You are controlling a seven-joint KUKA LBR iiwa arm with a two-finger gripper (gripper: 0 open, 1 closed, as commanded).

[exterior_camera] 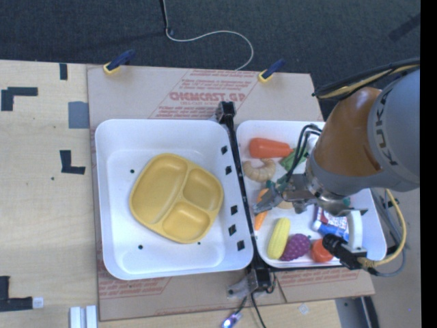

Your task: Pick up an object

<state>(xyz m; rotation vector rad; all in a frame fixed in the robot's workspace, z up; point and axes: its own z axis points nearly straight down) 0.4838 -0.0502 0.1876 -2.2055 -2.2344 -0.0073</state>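
My gripper (pixel 270 198) hangs low over the left middle of the right bin (pixel 377 232), with the arm's orange band (pixel 348 139) above it. Close around it lie a beige toy (pixel 258 171), a small orange piece (pixel 259 219) and a green item (pixel 291 159) partly hidden by the wrist. An orange carrot (pixel 270 147) lies at the bin's back. Yellow corn (pixel 278 238), purple grapes (pixel 295 247) and a red-orange piece (pixel 321 251) sit along the front. Nothing is visibly held.
A yellow divided plate (pixel 177 197) lies in the left bin (pixel 113 183). A black divider (pixel 235 183) runs between the bins. A blue and red packet (pixel 332 222) lies under the wrist. Cables (pixel 392 241) hang at the right bin's far side.
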